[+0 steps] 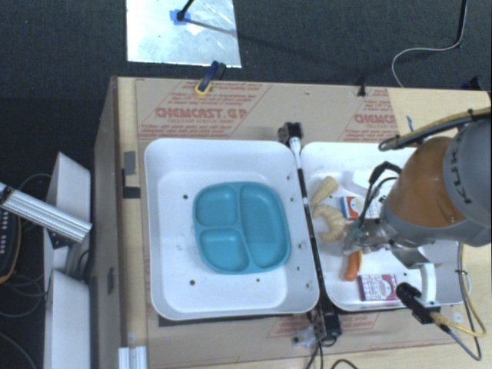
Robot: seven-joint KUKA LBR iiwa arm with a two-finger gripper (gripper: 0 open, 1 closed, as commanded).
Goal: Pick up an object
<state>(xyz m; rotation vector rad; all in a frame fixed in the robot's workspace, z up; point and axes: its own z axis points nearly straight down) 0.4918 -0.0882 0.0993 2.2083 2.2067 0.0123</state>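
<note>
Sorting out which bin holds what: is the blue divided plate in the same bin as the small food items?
No. The blue plate lies alone in the left bin, while the carrot and other small items sit in the right bin.

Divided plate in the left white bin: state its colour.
The divided three-compartment plastic plate is plain light blue, clearest in the camera view.

Two white bins on a bench, seen from above

A blue divided plate (241, 227) was seen in the left bin (173, 164). In the right bin (338, 156), a beige curved piece (330, 220), an orange carrot (352, 264), a small red and white carton (351, 206) and a pink packet (377, 287) were seen. The gripper (358, 235) was held low above the carrot, under the arm (430, 194).
</note>
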